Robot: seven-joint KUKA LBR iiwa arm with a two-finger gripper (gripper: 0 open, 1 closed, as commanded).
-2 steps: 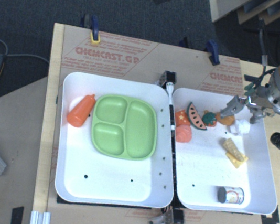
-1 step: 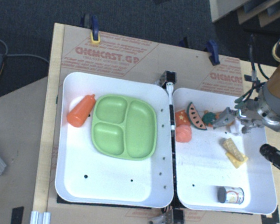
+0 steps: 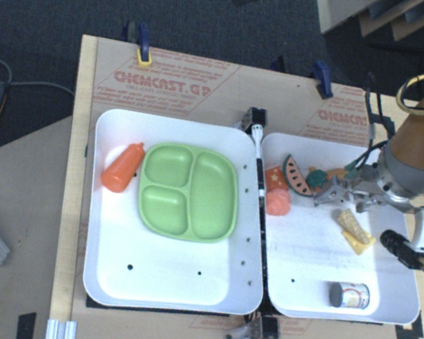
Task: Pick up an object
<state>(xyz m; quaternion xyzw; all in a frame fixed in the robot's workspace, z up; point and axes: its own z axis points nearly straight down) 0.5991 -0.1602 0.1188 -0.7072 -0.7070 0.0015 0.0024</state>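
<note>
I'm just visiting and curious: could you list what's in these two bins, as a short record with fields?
left bin: green divided plate; orange carrot-like toy beside it
right bin: watermelon slice, teal piece, pink-orange toy, yellow wedge, small can on its side
gripper: above the right bin's far end
held: nothing visibly

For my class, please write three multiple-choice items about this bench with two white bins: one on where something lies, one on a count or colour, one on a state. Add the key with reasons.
1. Where is the green divided plate?
A. left bin
B. right bin
C. on the floor

2. How many sections does the plate have?
A. two
B. three
C. five

3. How does the small can rest in the right bin?
A. upright
B. on its side
C. stacked on the plate

Key: 1 A, it sits in the left bin beside the orange carrot. 2 B, three hollows show. 3 B, it lies lengthwise on the bin floor.
</note>
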